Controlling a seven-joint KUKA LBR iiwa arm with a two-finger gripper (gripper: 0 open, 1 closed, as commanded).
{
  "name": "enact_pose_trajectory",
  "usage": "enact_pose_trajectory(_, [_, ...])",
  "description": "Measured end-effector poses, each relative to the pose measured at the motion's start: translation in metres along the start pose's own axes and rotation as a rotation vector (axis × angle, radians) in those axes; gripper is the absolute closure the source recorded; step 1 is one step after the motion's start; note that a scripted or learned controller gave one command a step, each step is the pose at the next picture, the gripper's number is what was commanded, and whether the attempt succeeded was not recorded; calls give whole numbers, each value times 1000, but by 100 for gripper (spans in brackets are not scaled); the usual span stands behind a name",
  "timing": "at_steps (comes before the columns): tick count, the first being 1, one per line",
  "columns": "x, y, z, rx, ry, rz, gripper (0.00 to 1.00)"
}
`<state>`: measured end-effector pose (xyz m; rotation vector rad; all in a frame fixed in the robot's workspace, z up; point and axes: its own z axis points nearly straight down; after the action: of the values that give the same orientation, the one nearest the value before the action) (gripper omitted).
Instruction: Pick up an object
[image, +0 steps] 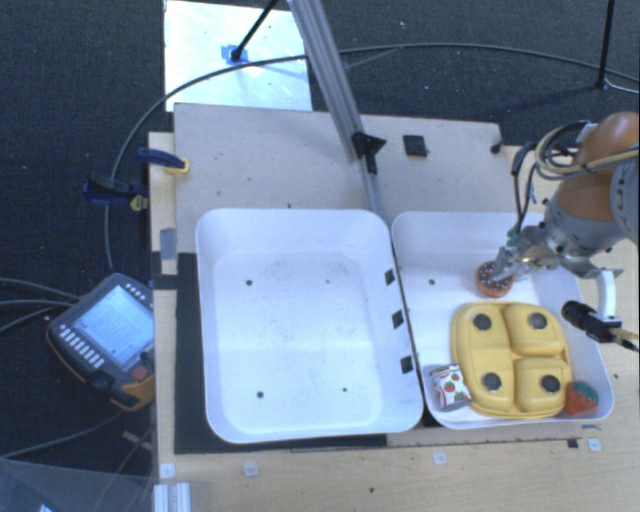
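Note:
In the right bin lie a small brown ring-shaped toy like a donut, a big yellow four-cup tray, a small white carton with red print and a red strawberry-like toy. My gripper hangs at the right, its tip down just above and touching the upper right of the donut. The fingers are too small and blurred to read. Nothing is seen lifted.
The left bin stands beside the right one, with black clips along the shared rim. A grey pole slants across the back of the bench. A teach pendant and blue clamps lie at the left. Cables loop over the dark floor.

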<state>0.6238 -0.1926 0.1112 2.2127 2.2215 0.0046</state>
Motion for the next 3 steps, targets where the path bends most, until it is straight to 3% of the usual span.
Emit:
enact_pose_trajectory(1, [1, 2, -65, -2, 0, -1, 100])
enact_pose_trajectory(3, [0, 8, -137, 2, 1, -2, 100])
